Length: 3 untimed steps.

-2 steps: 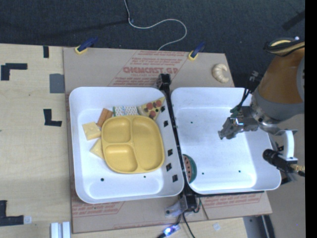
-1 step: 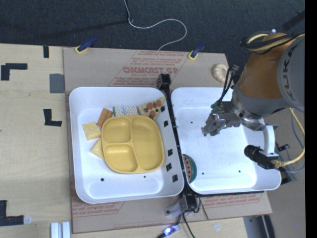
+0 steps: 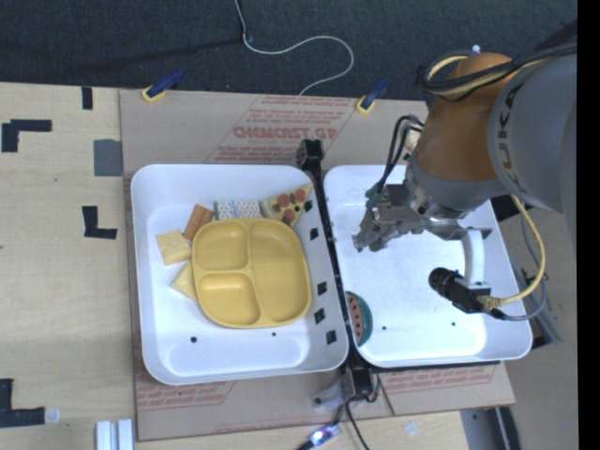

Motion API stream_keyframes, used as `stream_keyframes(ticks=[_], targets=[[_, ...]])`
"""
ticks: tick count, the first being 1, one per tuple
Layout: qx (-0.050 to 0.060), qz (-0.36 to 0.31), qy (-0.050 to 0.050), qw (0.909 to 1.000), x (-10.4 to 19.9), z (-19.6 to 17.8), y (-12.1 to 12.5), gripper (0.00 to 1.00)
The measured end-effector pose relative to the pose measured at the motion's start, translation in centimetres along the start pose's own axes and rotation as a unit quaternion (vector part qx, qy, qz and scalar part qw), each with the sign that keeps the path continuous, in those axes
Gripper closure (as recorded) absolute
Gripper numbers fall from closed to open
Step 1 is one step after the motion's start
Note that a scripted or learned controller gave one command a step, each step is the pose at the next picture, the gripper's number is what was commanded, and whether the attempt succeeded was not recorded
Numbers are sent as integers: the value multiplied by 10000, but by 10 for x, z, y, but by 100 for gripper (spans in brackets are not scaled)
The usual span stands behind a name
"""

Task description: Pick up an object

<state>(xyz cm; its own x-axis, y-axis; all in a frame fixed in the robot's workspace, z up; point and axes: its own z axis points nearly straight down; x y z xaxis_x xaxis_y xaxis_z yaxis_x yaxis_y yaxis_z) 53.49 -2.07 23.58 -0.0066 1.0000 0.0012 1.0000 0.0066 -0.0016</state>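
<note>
My gripper [image 3: 372,235] hangs low over the left half of the right bin [image 3: 422,340], with the grey arm and its orange band above it to the right. A small round dark-green and red object [image 3: 357,315] lies against that bin's left wall, below the gripper and apart from it. In the left bin [image 3: 155,336] a yellow divided plate [image 3: 251,272] lies flat. Small pieces sit around its upper left: a tan square [image 3: 172,247], an orange-brown piece [image 3: 197,219], a patterned strip [image 3: 236,209] and a colourful piece [image 3: 290,202].
A black cable fitting [image 3: 454,289] with a yellow cable hangs from the arm over the right bin. Black clips line the wall between the bins [image 3: 324,251]. The bins rest on a cardboard sheet [image 3: 272,129]; a white cable [image 3: 300,50] lies behind.
</note>
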Motion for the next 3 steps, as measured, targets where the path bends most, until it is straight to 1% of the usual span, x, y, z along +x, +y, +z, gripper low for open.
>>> stream_keyframes(ticks=[1, 2, 3], targets=[[4, -6, 3, 10000, 55, -3, 1, 100], [4, 4, -7, 10000, 101, 3, 5, 100], [3, 23, -8, 10000, 102, 5, 12, 100]])
